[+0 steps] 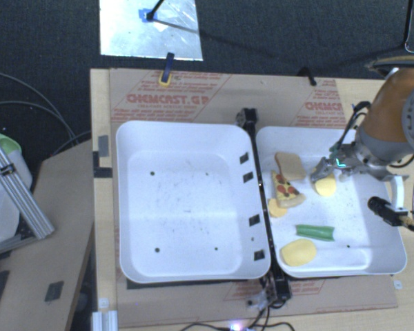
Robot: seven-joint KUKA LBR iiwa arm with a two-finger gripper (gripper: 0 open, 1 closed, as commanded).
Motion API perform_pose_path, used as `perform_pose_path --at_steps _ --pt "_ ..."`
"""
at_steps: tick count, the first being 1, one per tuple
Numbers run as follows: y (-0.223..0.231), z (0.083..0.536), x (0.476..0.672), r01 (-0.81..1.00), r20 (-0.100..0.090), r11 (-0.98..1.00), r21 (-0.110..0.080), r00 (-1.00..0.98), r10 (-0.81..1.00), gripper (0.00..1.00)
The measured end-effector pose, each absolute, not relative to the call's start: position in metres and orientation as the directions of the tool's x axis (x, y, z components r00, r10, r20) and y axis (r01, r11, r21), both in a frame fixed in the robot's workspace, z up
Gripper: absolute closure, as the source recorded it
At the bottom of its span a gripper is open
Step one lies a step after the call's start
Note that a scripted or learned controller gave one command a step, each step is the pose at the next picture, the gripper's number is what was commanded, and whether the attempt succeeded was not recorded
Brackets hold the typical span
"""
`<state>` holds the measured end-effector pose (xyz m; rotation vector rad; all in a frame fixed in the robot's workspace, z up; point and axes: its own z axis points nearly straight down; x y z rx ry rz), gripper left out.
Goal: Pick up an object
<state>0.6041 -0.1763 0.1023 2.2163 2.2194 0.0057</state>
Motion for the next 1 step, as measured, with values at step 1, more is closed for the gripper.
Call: perform_pose_path --at_steps 1 --pt "-0.1470 0.1599 0.5452 1.000 0.001 0.001 0.002 -0.001 1.000 0.00"
